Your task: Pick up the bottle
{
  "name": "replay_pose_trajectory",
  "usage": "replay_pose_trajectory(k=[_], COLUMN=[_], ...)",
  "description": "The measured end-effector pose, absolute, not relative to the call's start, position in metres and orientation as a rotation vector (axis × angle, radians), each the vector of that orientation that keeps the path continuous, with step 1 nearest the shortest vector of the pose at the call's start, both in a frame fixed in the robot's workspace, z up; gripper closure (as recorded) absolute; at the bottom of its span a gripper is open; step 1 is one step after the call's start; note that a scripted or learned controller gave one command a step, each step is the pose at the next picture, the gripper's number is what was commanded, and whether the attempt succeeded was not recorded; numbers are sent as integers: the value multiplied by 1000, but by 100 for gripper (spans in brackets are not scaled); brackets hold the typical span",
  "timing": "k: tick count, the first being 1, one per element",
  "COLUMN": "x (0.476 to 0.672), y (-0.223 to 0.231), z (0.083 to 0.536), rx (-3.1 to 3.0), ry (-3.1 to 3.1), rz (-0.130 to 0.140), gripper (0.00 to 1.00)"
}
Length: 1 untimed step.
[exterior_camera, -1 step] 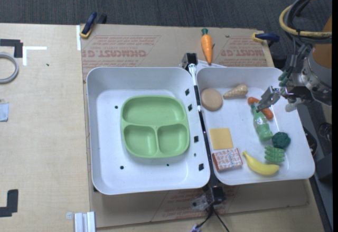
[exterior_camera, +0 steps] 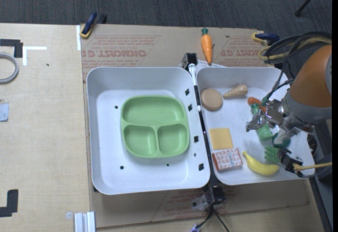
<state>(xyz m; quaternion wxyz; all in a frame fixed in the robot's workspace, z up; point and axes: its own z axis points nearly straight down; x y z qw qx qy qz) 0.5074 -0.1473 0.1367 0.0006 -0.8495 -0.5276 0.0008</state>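
Observation:
The bottle (exterior_camera: 265, 133) looks like a small green, partly see-through thing lying in the right bin (exterior_camera: 240, 79), near its right side. My gripper (exterior_camera: 261, 120) hangs directly over it, at its upper end, and the wrist hides part of it. Whether the gripper touches the bottle is not clear from this angle. The grey arm with its orange band (exterior_camera: 315, 84) comes in from the right, above the bin's right wall.
Around the bottle in the right bin lie a banana (exterior_camera: 260, 165), a green leafy item (exterior_camera: 272, 152), a red box (exterior_camera: 227, 159), a yellow cheese slice (exterior_camera: 221, 138), a round brown bun (exterior_camera: 212, 99), a pale root (exterior_camera: 236, 91) and a small orange-red piece (exterior_camera: 254, 101). The left bin (exterior_camera: 100, 120) holds a green divided plate (exterior_camera: 156, 126). A carrot (exterior_camera: 206, 46) lies outside.

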Motion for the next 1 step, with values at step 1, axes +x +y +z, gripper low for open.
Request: replay_pose_trajectory(k=[1], x=[507], y=[-147], z=[146], rx=[-2670], ry=[-1653], rz=[4], gripper=[100])
